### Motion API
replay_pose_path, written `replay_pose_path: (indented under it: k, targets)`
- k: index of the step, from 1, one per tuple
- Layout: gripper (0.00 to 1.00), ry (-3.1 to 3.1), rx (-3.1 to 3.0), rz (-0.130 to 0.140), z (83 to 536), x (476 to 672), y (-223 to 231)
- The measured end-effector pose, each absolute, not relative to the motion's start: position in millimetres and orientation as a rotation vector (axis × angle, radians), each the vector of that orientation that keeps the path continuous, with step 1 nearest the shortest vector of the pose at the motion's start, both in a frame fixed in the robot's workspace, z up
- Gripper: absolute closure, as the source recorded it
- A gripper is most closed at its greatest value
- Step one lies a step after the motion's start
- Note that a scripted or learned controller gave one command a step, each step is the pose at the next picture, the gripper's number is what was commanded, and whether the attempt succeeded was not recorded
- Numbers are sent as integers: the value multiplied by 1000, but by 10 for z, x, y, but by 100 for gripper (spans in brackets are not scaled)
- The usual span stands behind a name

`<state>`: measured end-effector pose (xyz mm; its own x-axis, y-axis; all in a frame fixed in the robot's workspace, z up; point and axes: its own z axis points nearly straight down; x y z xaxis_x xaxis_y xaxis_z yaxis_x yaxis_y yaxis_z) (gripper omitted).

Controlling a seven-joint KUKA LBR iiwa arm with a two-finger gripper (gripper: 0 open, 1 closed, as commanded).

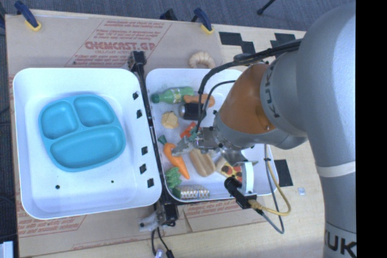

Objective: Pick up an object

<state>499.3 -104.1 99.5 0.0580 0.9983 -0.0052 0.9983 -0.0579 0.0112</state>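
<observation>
My gripper (195,143) hangs low in the right bin (158,78), over a pile of toy food. Right under it lie an orange carrot (176,161) and a tan hot-dog bun (201,163). A green bottle (170,95) and a dark can (191,110) lie toward the bin's far end, with a pale yellow piece (170,121) beside them. Near the front wall sit a green broccoli piece (173,179) and a silvery ridged object (195,193). The arm's wrist hides the bin's right half.
The left bin (24,130) holds a blue divided plate (81,131). A tan ring-shaped toy (201,60) lies on the cardboard behind the right bin. Black clips (138,60) sit along the wall between the bins. A yellow cable (275,205) loops off the wrist at the front.
</observation>
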Motion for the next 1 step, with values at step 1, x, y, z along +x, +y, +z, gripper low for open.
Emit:
replay_pose_path:
  k: [1]
  targets:
    - [100, 2149, 2266, 18, 1123, 5033, -1033]
